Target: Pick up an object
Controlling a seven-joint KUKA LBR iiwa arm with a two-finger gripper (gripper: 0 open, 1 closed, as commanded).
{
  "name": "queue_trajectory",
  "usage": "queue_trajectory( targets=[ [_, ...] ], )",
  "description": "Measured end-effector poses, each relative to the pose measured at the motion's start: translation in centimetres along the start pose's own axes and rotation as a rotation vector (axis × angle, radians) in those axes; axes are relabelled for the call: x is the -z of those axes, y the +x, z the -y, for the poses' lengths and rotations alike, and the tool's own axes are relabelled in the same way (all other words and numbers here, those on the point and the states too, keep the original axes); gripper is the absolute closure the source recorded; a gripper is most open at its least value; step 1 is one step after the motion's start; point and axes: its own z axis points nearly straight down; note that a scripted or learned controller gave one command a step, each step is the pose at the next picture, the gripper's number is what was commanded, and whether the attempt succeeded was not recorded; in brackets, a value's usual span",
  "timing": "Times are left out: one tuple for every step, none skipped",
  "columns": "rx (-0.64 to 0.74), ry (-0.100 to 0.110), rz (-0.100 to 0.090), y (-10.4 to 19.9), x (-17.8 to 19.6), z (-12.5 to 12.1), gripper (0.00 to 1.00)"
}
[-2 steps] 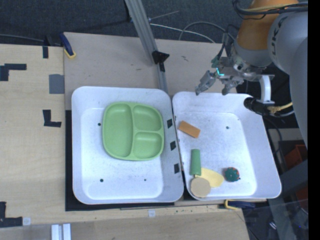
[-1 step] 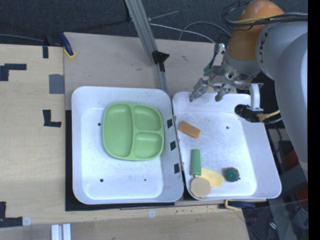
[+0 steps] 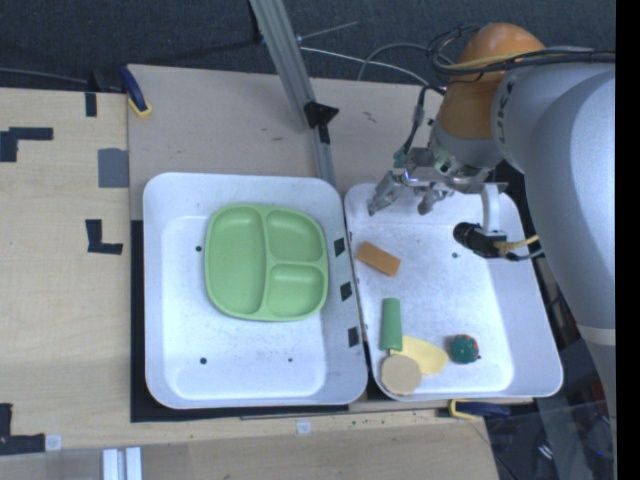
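- A wooden bench (image 3: 60, 268) fills the left side of the scene, with dark tape marks scattered on its surface.
- On the bench sit two shallow white bins, side by side and touching along their inner edges.
- The left bin (image 3: 170, 368) holds a light green divided plate (image 3: 267, 262), with three compartments, lying flat in the upper middle of the bin.
- A slanted metal rail (image 3: 285, 53) runs down from the top of the view and ends just above the seam between the bins.
- The right bin (image 3: 500, 298) holds several small objects.
- An orange-brown block (image 3: 379, 258) lies near the bin's upper left, below the gripper and apart from it.
- A green cylinder (image 3: 390, 324) stands along the bin's left wall, lower down.
- Just below it, a tan round disc (image 3: 401, 374) rests in the lower left corner, touching a yellow flat piece (image 3: 430, 354) to its right.
- A small dark green round object (image 3: 462, 348) with a red spot lies just right of the yellow piece.
- The gripper (image 3: 407, 198) hovers over the top edge of the right bin, its two fingers spread apart with nothing between them.
- The grey arm (image 3: 570, 168) with its orange band (image 3: 485, 78) enters from the right.
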Motion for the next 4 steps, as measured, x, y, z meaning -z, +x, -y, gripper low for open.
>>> queue_trajectory(
  targets=[
    [0.0, 0.004, 0.002, -0.1, -5.3, 0.2, 0.0],
    [0.001, 0.003, 0.002, 0.0, -4.2, 0.2, 1.0],
    [-0.002, -0.01, -0.001, 0.2, 1.9, 0.8, 1.0],
    [-0.001, -0.01, -0.001, -0.1, 6.4, 0.2, 1.0]
  ],
)
